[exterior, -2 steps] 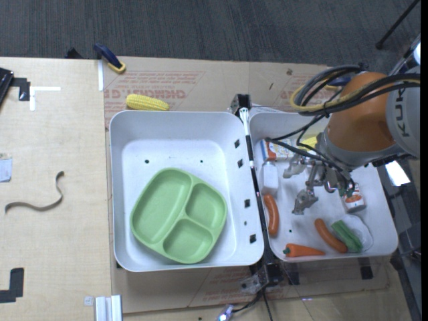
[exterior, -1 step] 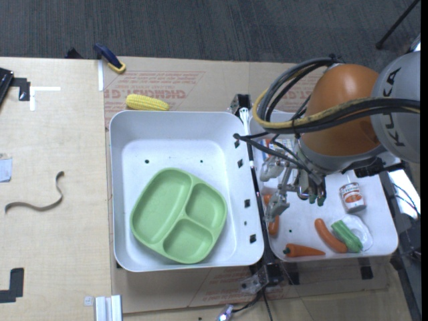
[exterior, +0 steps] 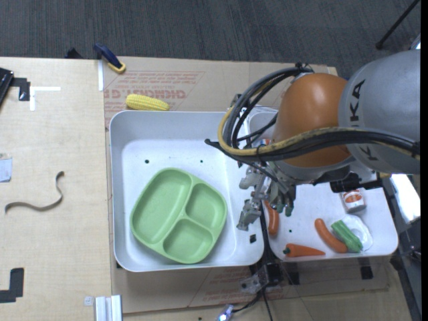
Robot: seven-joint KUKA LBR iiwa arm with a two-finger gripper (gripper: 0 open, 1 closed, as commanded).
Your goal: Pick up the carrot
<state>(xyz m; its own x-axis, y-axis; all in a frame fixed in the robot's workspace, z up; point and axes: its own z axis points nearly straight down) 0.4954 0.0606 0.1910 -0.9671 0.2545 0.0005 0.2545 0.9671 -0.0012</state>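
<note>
— Honestly, could we tell how the jaws stood? The gripper [exterior: 257, 202] hung over the wall between the two bins, and from our slanted view its metal parts blurred together.

— No, we could not say whether they were spread or pressed together, and we saw nothing between them.

— Where was the carrot [exterior: 304, 250]?

— It lay flat near the front wall of the right bin [exterior: 381, 246], pointing left, apart from the gripper and lower in our view. A sausage [exterior: 272, 219] lay just beside the gripper, much closer than the carrot.

— That worried us. If the arm came down where it hung, we judged it would meet the sausage or the bin wall instead.

— And a second sausage [exterior: 330, 235] sat near the carrot, touching a green vegetable [exterior: 347, 235]. A sloppy descent could nudge those.

— The carrot's closeness to the front wall might also block one finger.

— The green plate [exterior: 178, 215] in the left bin [exterior: 160, 129] seemed out of harm's way.
</note>
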